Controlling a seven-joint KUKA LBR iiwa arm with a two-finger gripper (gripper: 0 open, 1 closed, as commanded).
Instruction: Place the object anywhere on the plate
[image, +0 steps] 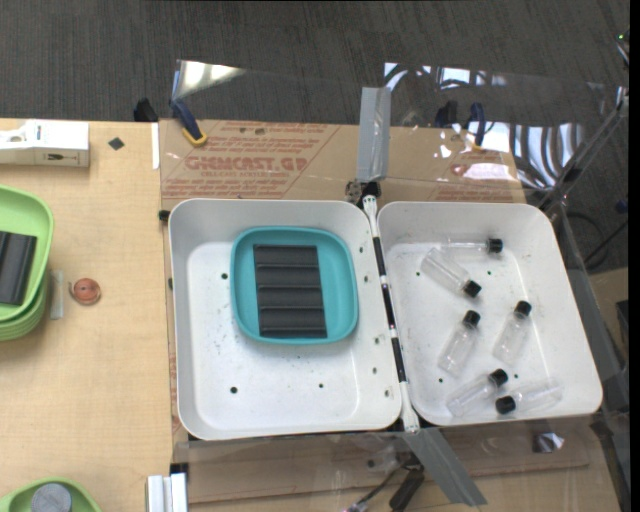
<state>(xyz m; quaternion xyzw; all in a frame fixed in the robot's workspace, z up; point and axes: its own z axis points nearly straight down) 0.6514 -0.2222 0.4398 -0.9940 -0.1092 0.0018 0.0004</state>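
Observation:
A teal plate (345, 290) lies in the left white bin (200, 380), with a dark ribbed insert (291, 290) in its middle. In the right white bin (570, 300) lie several clear plastic vials with black caps: one near the top (470, 246), one slanted below it (448, 273), one at the middle (461, 340), one at the right (513, 330), and two at the front (472, 394) (530, 398).
A flattened cardboard sheet (260, 160) lies behind the bins. On the wooden bench at left sit a green tray (30, 225), a small orange disc (86, 290) and a white box (45, 143). Cables and a metal frame (560, 150) stand at the back right.

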